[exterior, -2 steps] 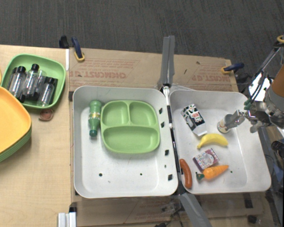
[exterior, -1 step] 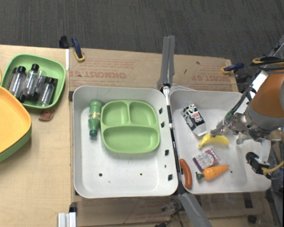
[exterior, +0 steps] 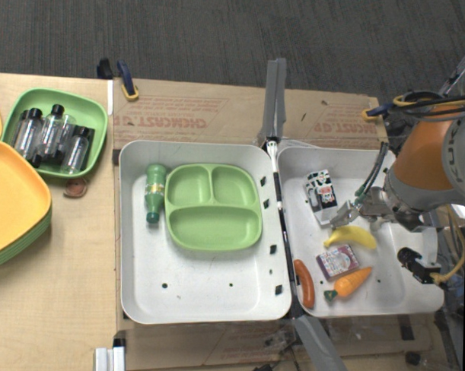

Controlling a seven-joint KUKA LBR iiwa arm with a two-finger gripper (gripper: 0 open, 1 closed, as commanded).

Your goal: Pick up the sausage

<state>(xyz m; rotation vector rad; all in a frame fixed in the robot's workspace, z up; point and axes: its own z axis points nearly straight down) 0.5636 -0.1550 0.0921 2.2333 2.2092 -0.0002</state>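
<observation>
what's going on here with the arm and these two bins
The arm's gripper hangs over the right bin, just above the banana. The sausage lies untouched by that bin's left wall, beside a carrot and a small packet. The left bin holds a green divided plate and a green bottle.

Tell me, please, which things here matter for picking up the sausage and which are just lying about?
For the job:
sausage, by the right bin's near-left wall
gripper, above the banana
right bin

Lying about:
banana
carrot
pink packet
small carton
green plate
green bottle
</observation>
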